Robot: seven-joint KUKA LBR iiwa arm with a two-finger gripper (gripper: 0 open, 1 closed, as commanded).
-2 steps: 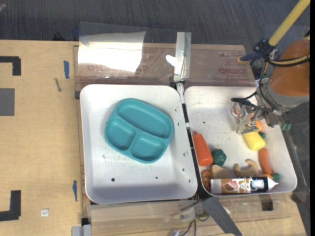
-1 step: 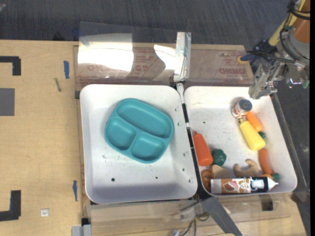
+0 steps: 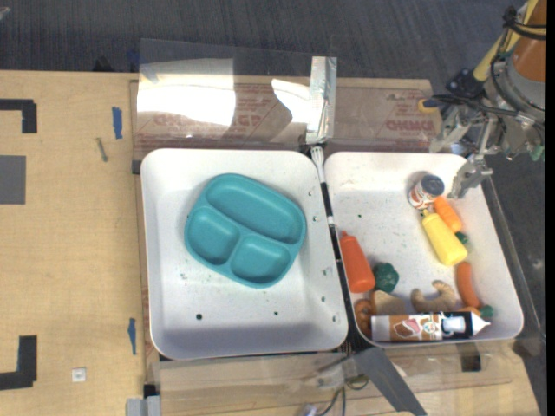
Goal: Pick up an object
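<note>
The right bin holds several small items. A small round can stands near its back right. Beside it lies a yellow bottle with an orange cap. An orange carrot-like piece lies along the left wall, next to a dark green lump. A white tube with a black cap lies along the front wall, behind it a brown toy figure and a slim orange piece. My gripper hangs over the bin's back right corner, just right of the can, with nothing seen in it.
The left bin holds a teal divided plate. A clear sheet with a taped upright strip stands behind both bins. Cardboard bench surface lies to the left. Cables and arm parts crowd the upper right.
</note>
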